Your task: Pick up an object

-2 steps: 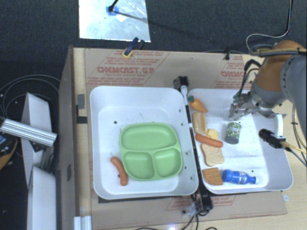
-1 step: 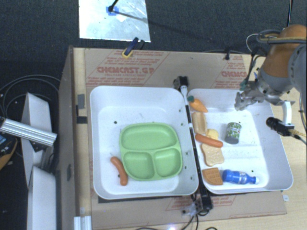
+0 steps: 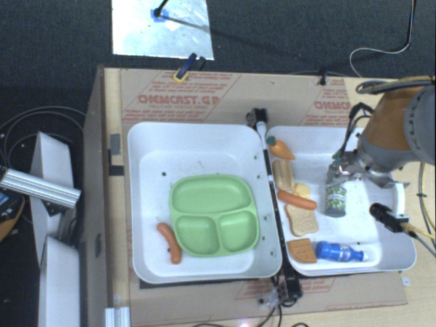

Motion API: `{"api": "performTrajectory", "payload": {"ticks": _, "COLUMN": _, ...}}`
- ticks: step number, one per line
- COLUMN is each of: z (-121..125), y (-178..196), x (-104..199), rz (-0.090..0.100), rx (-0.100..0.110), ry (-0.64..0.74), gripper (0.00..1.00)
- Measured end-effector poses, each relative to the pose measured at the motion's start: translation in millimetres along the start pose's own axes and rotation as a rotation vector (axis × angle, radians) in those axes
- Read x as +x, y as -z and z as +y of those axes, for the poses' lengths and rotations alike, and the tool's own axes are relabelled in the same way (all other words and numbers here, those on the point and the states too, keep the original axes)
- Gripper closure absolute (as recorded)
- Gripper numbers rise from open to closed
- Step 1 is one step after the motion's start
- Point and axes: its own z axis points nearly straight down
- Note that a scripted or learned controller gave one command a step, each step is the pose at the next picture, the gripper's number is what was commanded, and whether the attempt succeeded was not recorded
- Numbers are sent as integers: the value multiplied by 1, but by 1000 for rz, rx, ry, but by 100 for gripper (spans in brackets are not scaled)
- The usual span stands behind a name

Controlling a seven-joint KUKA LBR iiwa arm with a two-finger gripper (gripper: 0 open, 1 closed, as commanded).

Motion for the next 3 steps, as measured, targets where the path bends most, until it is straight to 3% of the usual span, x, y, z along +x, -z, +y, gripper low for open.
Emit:
{"api": "performTrajectory", "payload": {"ticks": 1, "z": -52, "y": 0, "x": 2, "rz": 0, "rx": 0, "ry": -1, "gripper": 0}}
{"api": "performTrajectory", "payload": {"ticks": 2, "z": -99, "y": 3, "x": 34, "rz": -5, "rx": -18, "ry": 0, "gripper": 0}}
{"api": "performTrajectory", "payload": {"ticks": 3, "z": -84, "y": 86, "x": 74, "rz": 0, "rx": -3, "ry": 2, "gripper": 0}}
